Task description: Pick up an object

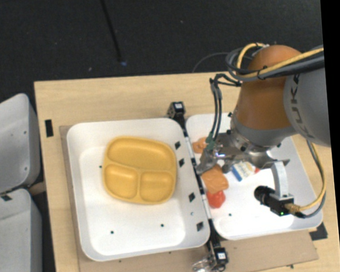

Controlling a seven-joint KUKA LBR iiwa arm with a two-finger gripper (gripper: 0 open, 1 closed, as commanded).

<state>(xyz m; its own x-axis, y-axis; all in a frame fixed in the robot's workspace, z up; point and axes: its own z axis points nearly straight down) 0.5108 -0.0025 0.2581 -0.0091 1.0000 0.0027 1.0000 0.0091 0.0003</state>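
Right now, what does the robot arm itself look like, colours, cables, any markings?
The arm is grey with a broad, rounded orange band above the wrist. Dark letters mark the grey casing at the right. Yellow, black and green cables loop over and beside the orange section, and another yellow cable runs down to a small black unit on a white bracket. The claw is dark metal.

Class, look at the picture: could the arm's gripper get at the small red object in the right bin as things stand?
Probably yes: the red object lies uncovered just below the gripper, though the orange object and bin wall crowd it.
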